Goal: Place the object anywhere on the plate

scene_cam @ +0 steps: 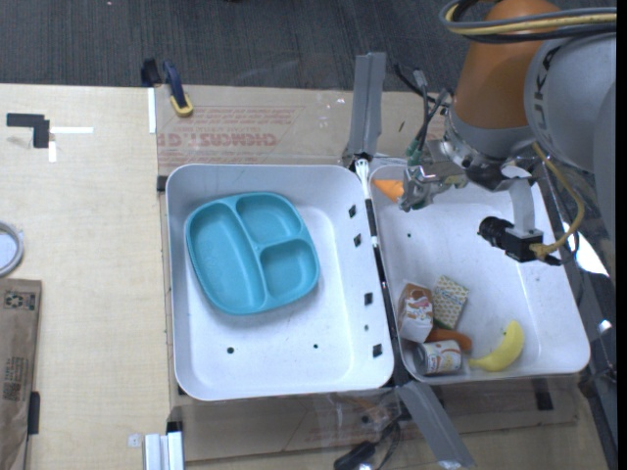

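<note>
Orange object (389, 189) lies in the right white bin's (549, 360) far corner beside the gripper (413, 192); jaw state unclear; blue divided plastic plate (253, 253) sits left

**Two bins, side by side**

We see the plate (253, 253) in the left bin (274, 370). In the right bin (558, 346), a banana (500, 349), a can (437, 357), a pouch (416, 311) and a small packet (450, 300) cluster near the front. The end effector (416, 186) hangs over its back left corner, beside an object (388, 190).
</note>
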Action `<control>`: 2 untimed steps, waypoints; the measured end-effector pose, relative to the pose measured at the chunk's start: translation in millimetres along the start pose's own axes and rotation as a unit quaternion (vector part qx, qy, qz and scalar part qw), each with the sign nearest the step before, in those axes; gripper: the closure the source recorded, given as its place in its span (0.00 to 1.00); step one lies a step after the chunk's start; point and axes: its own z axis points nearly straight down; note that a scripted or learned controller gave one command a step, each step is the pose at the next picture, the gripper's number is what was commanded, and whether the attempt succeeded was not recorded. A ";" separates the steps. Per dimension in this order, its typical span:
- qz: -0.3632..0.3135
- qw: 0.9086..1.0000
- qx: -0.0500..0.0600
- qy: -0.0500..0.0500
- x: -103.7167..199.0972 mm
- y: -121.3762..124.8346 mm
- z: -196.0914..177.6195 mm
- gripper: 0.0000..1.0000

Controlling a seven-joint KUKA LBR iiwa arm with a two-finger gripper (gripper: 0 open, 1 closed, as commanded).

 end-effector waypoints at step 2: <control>-0.024 1.000 0.000 -0.001 156.0 31.9 -10.5 1.00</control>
